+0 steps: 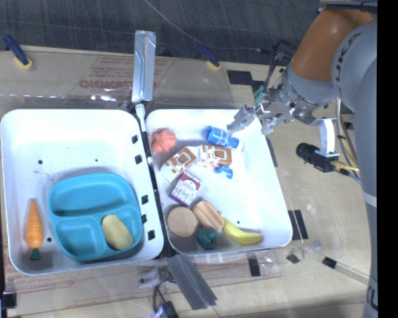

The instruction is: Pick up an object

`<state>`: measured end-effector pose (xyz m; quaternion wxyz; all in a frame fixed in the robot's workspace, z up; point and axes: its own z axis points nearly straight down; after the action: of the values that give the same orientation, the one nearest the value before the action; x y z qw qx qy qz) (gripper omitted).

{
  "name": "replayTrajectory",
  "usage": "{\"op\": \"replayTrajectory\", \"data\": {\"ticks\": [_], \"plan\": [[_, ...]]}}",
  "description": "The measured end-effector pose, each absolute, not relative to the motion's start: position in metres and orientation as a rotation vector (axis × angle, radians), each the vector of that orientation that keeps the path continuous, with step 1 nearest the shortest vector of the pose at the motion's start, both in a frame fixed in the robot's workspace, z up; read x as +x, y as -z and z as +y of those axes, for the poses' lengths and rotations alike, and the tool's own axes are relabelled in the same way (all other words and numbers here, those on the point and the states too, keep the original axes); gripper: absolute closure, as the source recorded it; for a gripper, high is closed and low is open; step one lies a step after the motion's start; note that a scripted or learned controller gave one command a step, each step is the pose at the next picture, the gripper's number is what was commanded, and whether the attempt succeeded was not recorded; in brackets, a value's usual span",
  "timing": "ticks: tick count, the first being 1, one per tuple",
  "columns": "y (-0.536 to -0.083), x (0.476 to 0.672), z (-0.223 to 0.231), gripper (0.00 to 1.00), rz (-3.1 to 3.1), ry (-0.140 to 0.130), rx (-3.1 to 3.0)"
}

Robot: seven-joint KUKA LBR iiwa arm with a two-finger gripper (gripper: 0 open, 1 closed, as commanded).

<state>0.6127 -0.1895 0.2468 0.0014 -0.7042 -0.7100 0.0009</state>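
A small blue crinkled plastic packet (221, 137) lies at the far end of the right white bin (278, 204), touching the tip of the claw (237, 122); whether the claw is apart or together, I cannot tell. The light wooden tabletop (331, 224) carries both bins, with dark carpet (66, 8) beyond

- Faint red print on the clear sheet (113, 75) along my bench's far edge is too washed out for me to read.
- The small carton (185, 189) in my right bin (278, 197) bears a blurred, unreadable label.
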Motion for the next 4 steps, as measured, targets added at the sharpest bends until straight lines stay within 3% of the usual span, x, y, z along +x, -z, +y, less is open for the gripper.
{"op": "replayTrajectory", "data": {"ticks": [1,2,3,4], "plan": [[-0.117,0.604,-0.157,0.0,-2.582,0.013,-1.83],[-0.106,0.65,-0.165,0.0,-2.582,0.012,-1.817],[-0.117,0.659,-0.118,0.0,-2.607,0.004,-1.765],[-0.097,0.634,-0.201,0.0,-2.556,0.004,-1.838]]}}
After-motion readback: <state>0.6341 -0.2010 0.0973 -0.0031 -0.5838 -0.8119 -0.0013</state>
